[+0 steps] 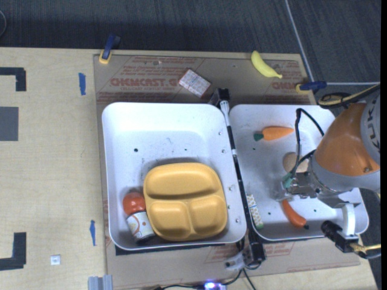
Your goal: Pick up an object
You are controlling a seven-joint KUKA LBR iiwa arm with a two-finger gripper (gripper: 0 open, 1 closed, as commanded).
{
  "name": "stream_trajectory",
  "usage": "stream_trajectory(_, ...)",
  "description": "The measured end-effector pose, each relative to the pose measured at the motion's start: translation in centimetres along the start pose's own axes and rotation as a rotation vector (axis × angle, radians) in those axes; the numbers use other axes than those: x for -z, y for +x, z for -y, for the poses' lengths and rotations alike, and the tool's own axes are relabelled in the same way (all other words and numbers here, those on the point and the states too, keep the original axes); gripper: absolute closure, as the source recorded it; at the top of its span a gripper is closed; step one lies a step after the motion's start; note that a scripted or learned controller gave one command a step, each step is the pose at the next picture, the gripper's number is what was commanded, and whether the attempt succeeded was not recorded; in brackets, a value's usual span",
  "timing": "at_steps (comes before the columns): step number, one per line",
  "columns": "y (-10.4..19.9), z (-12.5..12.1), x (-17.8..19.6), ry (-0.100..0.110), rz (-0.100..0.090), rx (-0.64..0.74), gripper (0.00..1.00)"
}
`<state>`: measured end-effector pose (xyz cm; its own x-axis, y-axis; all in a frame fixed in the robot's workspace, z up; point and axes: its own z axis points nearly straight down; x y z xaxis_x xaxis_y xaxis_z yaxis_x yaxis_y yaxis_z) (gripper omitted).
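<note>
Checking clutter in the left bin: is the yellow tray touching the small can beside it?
Touching. The camera view shows the yellow tray overlapping the can, no gap between them.

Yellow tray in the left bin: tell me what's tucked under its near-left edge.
A small can with an orange-red top pokes out from beside the yellow tray, against the left bin wall. Whether anything else lies beneath the tray cannot be seen; it covers the floor there.

The yellow tray (184, 200) covers part of the small can (138, 223) and the red ball (133, 203). The arm (347, 150) hides most of the beige object (291, 161), and the right edge cuts the arm.
</note>
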<state>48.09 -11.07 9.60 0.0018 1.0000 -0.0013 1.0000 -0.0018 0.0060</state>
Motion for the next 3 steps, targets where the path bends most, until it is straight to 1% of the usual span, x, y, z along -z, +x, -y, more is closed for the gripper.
stream_trajectory(1,5.6,-4.0,8.9,0.005,-0.002,0.003,1.00)
stream_trajectory(2,-0.4,-7.0,6.9,0.004,0.001,0.002,1.00)
stream_trajectory(3,-0.3,-7.0,6.9,0.004,0.000,0.003,0.00)
